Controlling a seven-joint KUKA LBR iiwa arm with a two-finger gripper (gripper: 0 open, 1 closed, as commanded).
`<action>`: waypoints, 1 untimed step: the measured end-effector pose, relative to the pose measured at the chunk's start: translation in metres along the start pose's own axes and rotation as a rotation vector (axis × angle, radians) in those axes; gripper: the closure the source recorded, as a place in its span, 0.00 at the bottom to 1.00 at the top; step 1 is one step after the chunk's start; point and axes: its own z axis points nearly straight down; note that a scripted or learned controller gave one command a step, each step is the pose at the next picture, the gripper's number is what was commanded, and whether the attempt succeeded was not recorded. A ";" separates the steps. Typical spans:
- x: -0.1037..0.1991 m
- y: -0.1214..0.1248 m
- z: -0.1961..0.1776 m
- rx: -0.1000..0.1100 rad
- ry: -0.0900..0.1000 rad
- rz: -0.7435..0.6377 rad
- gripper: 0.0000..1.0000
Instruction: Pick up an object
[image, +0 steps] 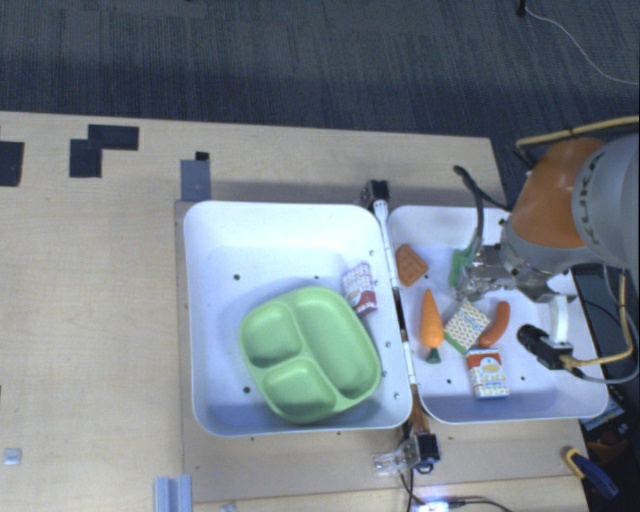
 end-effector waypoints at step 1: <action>0.000 0.000 0.000 0.000 0.000 0.000 0.00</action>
